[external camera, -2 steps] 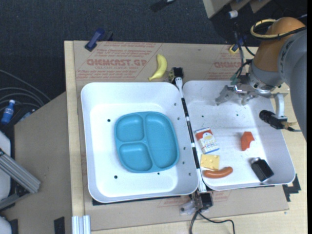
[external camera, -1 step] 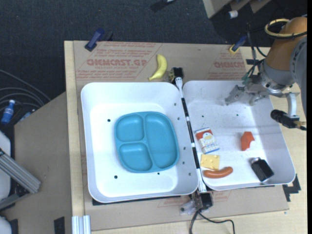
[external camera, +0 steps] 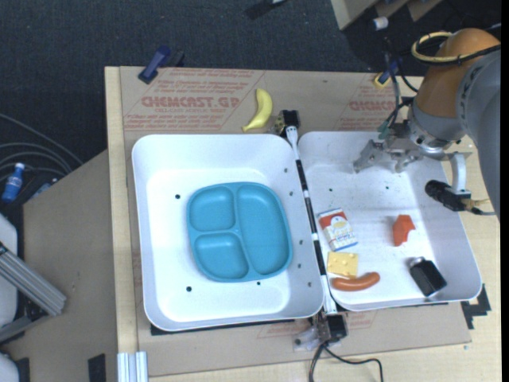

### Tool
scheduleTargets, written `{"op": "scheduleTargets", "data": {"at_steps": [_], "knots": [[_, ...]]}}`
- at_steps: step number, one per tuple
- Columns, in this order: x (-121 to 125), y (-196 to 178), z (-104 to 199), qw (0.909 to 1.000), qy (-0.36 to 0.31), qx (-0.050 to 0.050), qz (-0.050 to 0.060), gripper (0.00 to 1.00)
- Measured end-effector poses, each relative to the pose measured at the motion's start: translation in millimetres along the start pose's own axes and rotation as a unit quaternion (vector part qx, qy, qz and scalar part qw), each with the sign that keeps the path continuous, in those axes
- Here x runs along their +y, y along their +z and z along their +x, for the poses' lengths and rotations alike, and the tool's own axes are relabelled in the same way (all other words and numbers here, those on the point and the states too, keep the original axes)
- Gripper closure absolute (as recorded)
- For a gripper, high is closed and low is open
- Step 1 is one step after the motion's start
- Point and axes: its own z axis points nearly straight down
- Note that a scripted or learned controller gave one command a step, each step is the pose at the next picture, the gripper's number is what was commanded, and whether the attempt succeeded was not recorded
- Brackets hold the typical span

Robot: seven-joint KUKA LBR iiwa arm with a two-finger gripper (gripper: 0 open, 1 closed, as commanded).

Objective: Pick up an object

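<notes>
Approach phase: my pincer (external camera: 384,154) hangs over the far end of the right bin (external camera: 465,249).
Its fingers are spread apart, with nothing between them. The red block (external camera: 403,228), cheese slice (external camera: 343,263) and sausage (external camera: 355,281) lie nearer; I should centre over one object before descending.

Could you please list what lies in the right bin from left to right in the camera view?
Small carton, cheese slice, sausage, orange-red piece, black block.
</notes>
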Motion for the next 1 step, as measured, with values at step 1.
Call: {"op": "scheduleTargets", "data": {"at_steps": [1], "knots": [[0.1,0.0,25.9,1.0000,0.000,0.000,0.000,0.00]]}}
